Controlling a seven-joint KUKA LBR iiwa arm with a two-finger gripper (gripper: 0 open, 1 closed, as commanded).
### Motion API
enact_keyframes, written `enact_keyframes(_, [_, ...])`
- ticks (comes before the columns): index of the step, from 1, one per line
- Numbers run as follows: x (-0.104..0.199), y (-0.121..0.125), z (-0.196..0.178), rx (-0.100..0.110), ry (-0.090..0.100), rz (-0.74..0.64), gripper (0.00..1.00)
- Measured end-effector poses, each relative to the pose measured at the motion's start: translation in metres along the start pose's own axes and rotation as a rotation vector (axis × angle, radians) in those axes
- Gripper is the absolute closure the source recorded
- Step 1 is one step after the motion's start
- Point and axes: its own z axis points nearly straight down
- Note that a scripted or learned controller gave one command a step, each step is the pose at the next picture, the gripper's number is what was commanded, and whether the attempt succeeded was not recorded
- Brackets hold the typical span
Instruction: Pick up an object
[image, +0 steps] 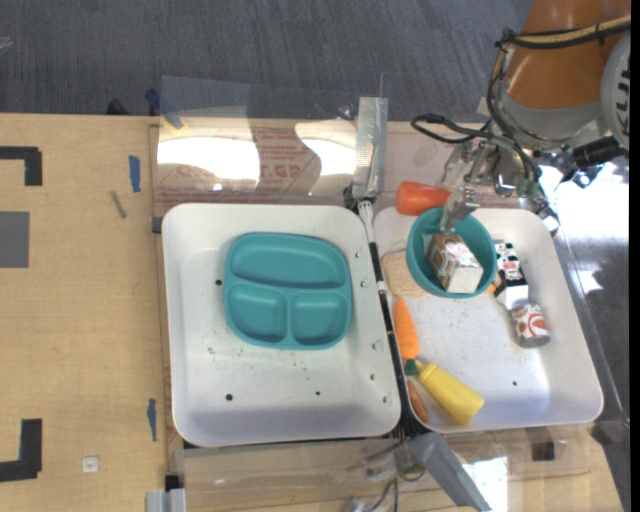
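My gripper (457, 212) hangs over the back rim of a teal bowl (481, 240) in the right bin (560, 390). Inside the bowl lies a small brown and white carton (456, 267), just below the gripper's tip. The view does not show whether the tip touches the carton. An orange piece (418, 197) lies behind the bowl at the bin's far edge. Right of the bowl sit a small black and white box (510, 268) and a little can (530, 325). A carrot (404, 330) and a yellow bottle (452, 392) lie along the bin's left side.
The left bin (190, 380) holds a teal divided plate (288, 290). A raised divider (380, 300) separates the two bins. The arm's cables (500, 140) and orange band (560, 50) hang over the right bin's far corner.
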Motion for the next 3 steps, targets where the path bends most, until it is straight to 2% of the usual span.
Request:
enact_keyframes(1, [0.032,-0.053,0.046,0.001,0.019,-0.213,1.00])
enact_keyframes(2, [0.031,-0.052,0.043,0.001,0.015,-0.215,0.00])
enact_keyframes(3, [0.028,-0.065,0.116,0.000,-0.010,-0.327,0.00])
